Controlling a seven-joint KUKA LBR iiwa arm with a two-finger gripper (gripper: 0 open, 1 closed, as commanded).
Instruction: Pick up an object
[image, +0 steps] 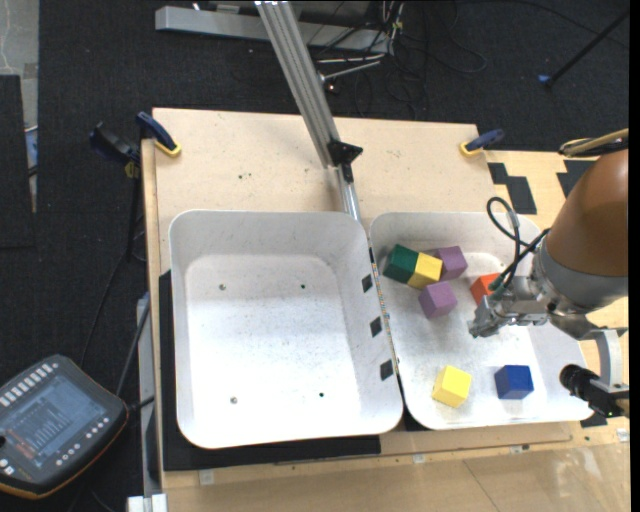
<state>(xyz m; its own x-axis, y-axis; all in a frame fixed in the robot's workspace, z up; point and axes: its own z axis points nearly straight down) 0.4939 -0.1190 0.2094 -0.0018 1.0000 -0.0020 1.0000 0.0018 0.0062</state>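
camera view: gripper (487, 322), grip state unclear, hovers by the orange block (483, 286) near the right bin's (400, 225) far side.

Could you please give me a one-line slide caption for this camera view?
Gripper low in the right bin among coloured blocks, beside the orange block.

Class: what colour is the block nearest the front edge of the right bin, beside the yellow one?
Blue: the block shows clearly in the camera view.
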